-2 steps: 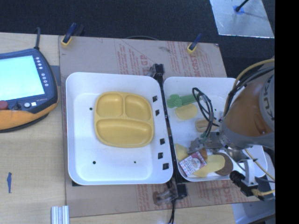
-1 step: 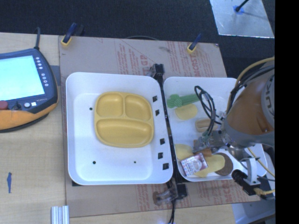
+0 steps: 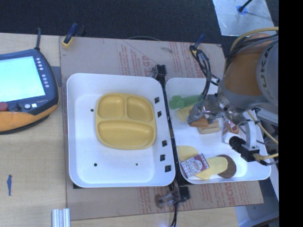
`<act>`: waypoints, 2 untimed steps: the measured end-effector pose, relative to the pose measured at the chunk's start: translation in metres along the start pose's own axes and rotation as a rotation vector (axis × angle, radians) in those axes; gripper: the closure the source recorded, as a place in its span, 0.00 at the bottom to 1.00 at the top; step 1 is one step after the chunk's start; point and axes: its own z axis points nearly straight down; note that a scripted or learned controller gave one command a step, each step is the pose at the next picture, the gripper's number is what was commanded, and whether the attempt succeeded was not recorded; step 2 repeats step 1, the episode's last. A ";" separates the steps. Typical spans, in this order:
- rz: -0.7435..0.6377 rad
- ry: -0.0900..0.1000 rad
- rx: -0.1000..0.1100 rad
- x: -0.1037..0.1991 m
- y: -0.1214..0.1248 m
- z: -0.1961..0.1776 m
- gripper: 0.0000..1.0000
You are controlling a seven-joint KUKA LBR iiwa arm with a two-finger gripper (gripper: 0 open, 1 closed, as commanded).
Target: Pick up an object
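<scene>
The claw (image 3: 204,113) is low in the right bin (image 3: 258,175), over a brown bread-like piece (image 3: 209,126); its opening I cannot tell.

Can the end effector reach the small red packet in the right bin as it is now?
Probably yes. The red packet lies uncovered on top near the right bin's front edge, and the end effector hovers in that bin, farther back.
</scene>
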 end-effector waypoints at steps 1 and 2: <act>0.002 0.000 0.004 0.038 0.074 -0.039 1.00; 0.002 0.000 0.004 0.038 0.074 -0.039 1.00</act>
